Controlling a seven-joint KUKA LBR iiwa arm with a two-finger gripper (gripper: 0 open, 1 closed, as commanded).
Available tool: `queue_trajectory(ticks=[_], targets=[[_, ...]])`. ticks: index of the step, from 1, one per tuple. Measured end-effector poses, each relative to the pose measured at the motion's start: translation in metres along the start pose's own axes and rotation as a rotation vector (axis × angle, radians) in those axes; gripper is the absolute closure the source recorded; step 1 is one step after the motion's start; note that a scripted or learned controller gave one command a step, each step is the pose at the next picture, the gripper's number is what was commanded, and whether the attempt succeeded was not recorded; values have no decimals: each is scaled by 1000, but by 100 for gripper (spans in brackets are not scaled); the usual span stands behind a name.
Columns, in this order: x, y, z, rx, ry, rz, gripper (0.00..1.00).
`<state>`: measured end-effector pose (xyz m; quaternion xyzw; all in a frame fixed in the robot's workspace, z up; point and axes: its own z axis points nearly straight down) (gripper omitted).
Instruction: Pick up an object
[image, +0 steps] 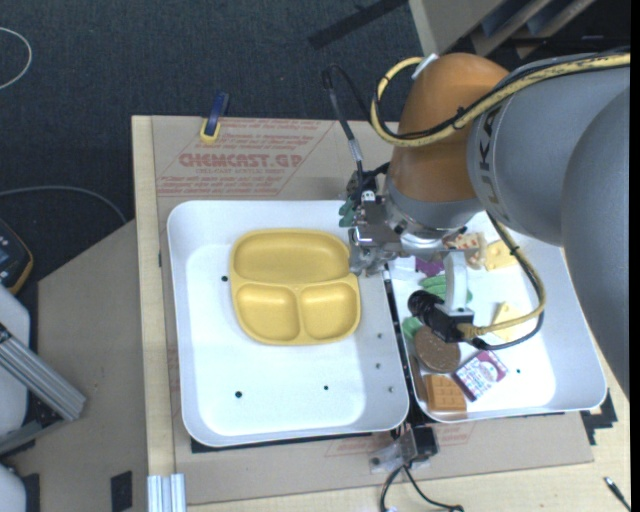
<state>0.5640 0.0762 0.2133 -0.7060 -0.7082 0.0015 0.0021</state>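
A yellow divided plate (293, 284) lies in the left bin (280, 400), toward its back right. My gripper (364, 250) hangs low over the strip between the two bins, right at the plate's right rim. The grey arm with its orange band (445, 95) covers the back of the right bin (560, 385). In that bin lie a brown round disc (436, 352), a tan cracker (444, 393), a purple packet (478, 375), a green piece (430, 303) and a yellow wedge (497, 256). Nothing shows between the gripper's tips.
A black cable (500, 335) loops from the wrist over the right bin's objects. A cardboard sheet (240, 155) with red print lies behind the bins, with a blue and yellow clamp (212, 118) at its back edge. The left bin's front half is bare white floor.
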Motion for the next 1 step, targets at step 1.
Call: queue_trajectory(ticks=[1], targets=[[4,4,-3,-6,0,2,100]])
